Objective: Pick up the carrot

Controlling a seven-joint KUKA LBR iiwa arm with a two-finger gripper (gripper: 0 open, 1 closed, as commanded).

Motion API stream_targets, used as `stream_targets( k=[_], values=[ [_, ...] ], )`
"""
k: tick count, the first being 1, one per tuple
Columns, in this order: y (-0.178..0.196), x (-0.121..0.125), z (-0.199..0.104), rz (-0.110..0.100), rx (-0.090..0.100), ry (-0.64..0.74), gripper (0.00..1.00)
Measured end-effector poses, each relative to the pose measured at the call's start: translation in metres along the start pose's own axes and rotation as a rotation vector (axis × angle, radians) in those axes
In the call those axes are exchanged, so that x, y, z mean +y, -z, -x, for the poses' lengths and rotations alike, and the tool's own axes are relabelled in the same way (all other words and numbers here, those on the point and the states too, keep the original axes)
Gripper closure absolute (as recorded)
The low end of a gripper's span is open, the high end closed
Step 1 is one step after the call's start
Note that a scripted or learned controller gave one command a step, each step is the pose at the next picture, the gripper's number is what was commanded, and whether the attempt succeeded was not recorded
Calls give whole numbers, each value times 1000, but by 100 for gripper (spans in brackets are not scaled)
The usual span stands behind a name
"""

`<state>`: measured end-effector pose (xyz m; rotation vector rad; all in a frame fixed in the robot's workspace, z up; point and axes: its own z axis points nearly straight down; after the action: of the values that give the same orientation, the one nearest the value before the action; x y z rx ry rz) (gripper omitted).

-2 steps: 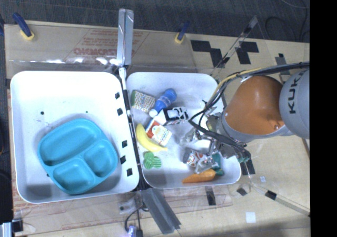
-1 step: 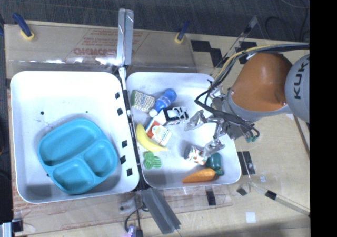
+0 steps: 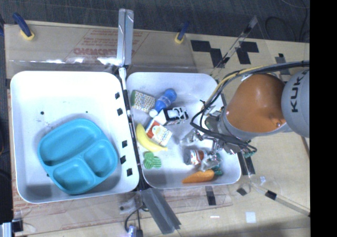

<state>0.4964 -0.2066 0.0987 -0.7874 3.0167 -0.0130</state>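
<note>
The carrot [image 3: 199, 177] lies at the near edge of the right bin [image 3: 174, 80]. The tool [image 3: 202, 149] hangs just above it, by a small can [image 3: 194, 157]. I cannot tell if it is grasping anything.

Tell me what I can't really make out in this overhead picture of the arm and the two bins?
- End effector: in the camera view the arm's orange band and cables crowd over it, so its state is unclear.
- Red and white item: partly under the end effector, too small to identify.
- Carrot: its green top sits under the end effector; contact cannot be judged.
- Small packages in the right bin: print too blurred to read.
</note>
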Motion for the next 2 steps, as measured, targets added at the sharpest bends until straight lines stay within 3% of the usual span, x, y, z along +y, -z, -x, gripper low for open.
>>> stream_targets(
  k=[1,2],
  values=[
    [8,2,-1,6,8,2,100],
    [-2,3,-5,8,10,11,100]
  ],
)
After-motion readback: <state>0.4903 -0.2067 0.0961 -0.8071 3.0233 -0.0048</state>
